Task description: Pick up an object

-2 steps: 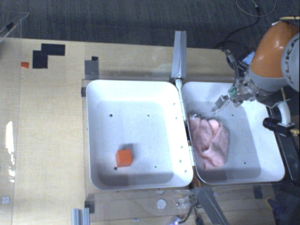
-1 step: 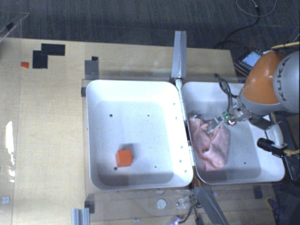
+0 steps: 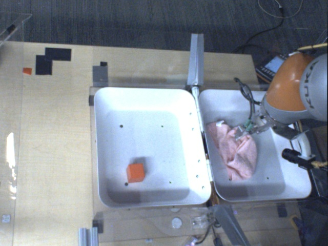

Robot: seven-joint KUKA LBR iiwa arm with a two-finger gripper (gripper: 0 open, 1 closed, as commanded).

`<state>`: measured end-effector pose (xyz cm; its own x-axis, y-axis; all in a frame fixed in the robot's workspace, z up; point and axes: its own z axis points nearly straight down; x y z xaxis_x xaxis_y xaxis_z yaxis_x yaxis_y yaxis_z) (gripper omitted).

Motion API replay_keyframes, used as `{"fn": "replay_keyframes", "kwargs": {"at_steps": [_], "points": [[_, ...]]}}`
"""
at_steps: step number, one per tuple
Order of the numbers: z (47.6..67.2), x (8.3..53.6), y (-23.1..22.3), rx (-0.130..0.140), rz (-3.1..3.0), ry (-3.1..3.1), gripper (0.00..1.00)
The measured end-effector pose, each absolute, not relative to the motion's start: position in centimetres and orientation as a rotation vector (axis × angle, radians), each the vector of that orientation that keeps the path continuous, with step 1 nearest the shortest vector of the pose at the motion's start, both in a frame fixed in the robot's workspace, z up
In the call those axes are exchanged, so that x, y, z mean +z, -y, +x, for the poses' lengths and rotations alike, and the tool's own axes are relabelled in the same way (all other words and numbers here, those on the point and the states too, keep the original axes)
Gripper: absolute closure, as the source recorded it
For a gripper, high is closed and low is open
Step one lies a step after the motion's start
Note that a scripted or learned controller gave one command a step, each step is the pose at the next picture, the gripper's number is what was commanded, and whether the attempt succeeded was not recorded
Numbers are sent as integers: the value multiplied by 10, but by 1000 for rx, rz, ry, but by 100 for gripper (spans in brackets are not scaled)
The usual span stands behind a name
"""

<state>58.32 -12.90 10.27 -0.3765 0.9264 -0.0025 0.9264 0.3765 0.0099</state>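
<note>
Clearly the jaws [image 3: 248, 128] sit on the crumpled pink cloth [image 3: 237, 150] at three o'clock, aiming to grab; their opening I cannot tell.

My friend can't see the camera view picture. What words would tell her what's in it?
A robot gripper reaches down onto a crumpled pink cloth in the right white bin. The left white bin holds a small orange block.

A single fixed camera looks down on me from above at a slant, far enough back to take in the pale wooden surface [image 3: 51, 152] and both shallow white plastic bins, the left one [image 3: 107, 137] and the right one [image 3: 271, 186]. My grey, orange-banded arm [image 3: 294, 88] enters from its right side. Dark carpeted floor [image 3: 128, 9] fills the top.
</note>
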Motion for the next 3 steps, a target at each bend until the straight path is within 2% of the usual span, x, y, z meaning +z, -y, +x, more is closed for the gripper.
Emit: {"fn": "replay_keyframes", "kwargs": {"at_steps": [1,2,3], "points": [[622,219,92,4,1923,-2477,100],[622,219,92,4,1924,-2477,0],[638,99,127,8,1918,-2477,0]]}}
